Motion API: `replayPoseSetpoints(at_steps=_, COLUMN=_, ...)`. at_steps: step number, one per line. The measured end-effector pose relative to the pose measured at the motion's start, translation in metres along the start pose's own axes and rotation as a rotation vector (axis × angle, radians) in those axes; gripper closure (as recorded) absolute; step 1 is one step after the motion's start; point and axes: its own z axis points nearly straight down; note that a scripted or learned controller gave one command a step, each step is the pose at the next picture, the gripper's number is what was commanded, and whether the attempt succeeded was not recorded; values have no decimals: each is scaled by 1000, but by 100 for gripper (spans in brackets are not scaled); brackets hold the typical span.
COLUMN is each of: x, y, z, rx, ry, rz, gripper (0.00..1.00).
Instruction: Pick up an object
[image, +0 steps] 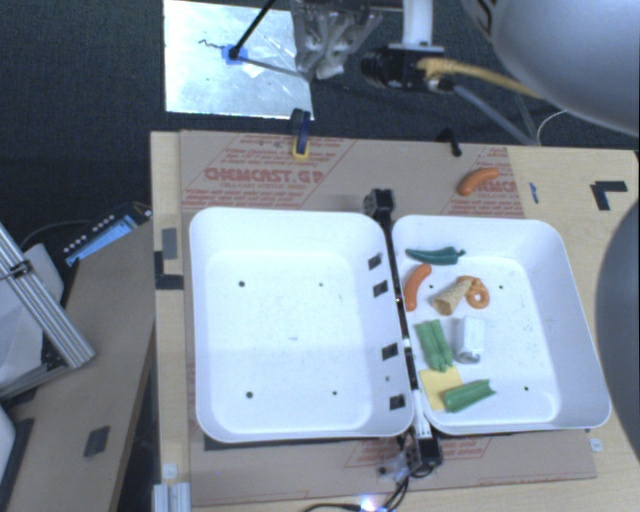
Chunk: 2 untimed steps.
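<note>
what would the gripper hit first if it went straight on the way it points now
Probably the right edge of the shiny silver sheet, or the dark floor beside it: the gripper seems to point down beyond the brown bench's far edge. Depth is unclear, so this is a guess.

White bins (290, 225); green pepper (436, 256)

The two bins (290, 225) looked like smooth, slightly glossy white plastic. Beneath them lay a matt brown cardboard sheet (260, 170) printed in red.
</note>
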Motion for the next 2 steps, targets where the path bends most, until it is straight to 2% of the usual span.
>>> replayPoseSetpoints(at_steps=1, x=-80, y=18, z=44, rx=8, ry=-10, rz=22, gripper=100)
replayPoseSetpoints(at_steps=2, x=-63, y=19, z=17, rx=2, ry=-6, rz=12, gripper=100)
